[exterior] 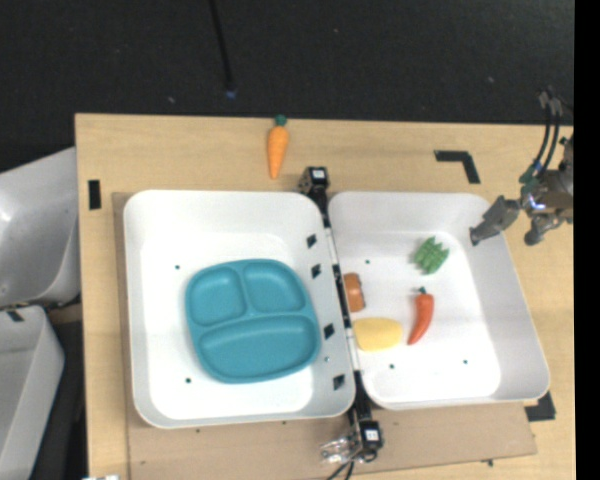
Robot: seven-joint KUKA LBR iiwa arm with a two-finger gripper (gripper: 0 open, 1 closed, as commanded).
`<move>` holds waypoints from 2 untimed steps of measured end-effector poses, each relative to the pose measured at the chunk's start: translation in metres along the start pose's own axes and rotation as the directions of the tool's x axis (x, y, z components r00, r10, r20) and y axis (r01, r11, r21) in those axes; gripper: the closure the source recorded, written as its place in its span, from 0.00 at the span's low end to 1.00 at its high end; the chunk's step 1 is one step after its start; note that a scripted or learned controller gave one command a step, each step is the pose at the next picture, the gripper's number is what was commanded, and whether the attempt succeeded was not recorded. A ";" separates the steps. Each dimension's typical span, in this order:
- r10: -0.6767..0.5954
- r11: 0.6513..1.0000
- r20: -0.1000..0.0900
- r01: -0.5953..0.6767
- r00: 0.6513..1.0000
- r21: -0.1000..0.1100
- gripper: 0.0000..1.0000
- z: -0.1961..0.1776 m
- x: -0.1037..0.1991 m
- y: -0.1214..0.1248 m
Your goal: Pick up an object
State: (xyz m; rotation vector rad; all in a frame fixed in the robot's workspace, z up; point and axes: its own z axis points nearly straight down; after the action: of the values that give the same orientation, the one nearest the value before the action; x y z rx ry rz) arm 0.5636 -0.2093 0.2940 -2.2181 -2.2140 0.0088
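Light wood bench [100, 158] on a dark floor; a white unit stands at 9 o'clock. Left bin [150, 388] holds a blue divided plate [251, 319]. Right bin [510, 368] holds a green piece [431, 255], red pepper [421, 316], yellow lemon [378, 333] and orange piece [353, 291]. A carrot [277, 147] lies on the bench at 12 o'clock. Gripper [515, 224] at 3 o'clock over the right bin's rim, fingers apart, nothing between.

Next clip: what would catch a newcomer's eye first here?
The blue divided plate in the left bin stands out most. The right bin holds toy food: a red pepper, a yellow piece and a green piece. A carrot lies on the bench beyond the bins.
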 end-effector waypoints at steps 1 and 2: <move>-0.002 1.000 0.002 0.002 1.000 -0.011 0.00 -0.006 0.001 0.002; -0.001 1.000 0.003 0.001 1.000 -0.006 0.00 0.041 -0.008 -0.003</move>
State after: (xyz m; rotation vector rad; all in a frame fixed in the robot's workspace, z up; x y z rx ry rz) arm 0.5600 -0.2177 0.2527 -2.2211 -2.2204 0.0049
